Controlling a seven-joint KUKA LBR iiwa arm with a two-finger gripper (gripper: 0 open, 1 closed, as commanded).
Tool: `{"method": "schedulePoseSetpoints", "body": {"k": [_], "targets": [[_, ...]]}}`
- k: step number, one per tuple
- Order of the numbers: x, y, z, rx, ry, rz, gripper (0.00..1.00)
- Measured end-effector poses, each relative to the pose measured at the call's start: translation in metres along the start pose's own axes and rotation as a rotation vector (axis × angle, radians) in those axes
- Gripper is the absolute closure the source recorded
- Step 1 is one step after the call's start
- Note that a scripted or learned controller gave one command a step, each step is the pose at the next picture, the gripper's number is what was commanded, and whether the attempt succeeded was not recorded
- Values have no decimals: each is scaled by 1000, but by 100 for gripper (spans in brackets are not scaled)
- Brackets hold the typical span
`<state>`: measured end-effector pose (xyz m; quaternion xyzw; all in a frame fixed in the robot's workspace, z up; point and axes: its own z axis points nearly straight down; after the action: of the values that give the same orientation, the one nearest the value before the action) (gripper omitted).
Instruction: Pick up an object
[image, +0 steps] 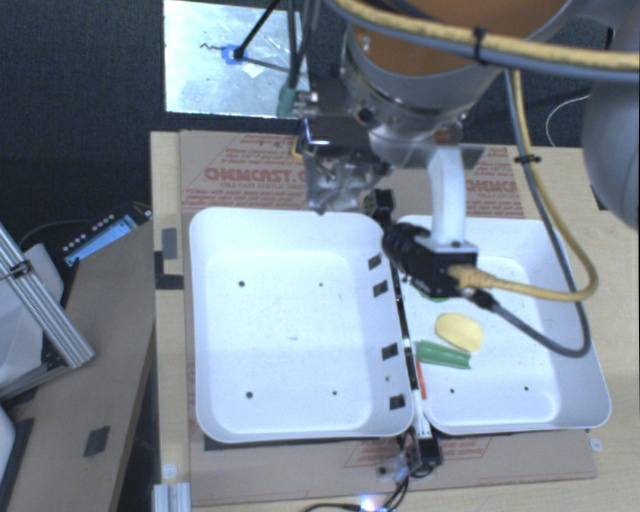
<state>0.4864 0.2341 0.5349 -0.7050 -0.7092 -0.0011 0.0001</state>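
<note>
**Gripper at the back rim of the left bin, pieces lying in the right bin**

The bench (110, 330) carries a brown cardboard sheet (250, 170) with red printing, and the two white bins sit on it side by side. The arm (420, 60) fills the upper middle of the view, with its orange band at the very top and grey metal below it.

The left bin (290, 330) shows a bare white floor with a few small dark dots. The right bin (540, 390) is partly covered at its back left corner by the robot's own parts. Where the two bins meet, a row of small black clips (380, 290) runs along the seam.

The gripper (338, 190) is above the back rim of the left bin, near that bin's right corner. It looks blurred and dark against the cardboard, so I cannot tell how far open it is. I see nothing in its grasp.

The things to pick lie in the right bin, well apart from the gripper. A yellow lump (459, 330) rests left of the bin's middle. A green stick (442, 354) lies just in front of it, close to or touching it, and slants a little. A thin red sliver (421, 380) lies along the seam beside the green stick's left end.
</note>
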Motion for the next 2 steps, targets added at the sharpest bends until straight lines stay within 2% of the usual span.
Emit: {"method": "schedulePoseSetpoints", "body": {"k": [2], "targets": [[0,0,0,0,0,0,100]]}}
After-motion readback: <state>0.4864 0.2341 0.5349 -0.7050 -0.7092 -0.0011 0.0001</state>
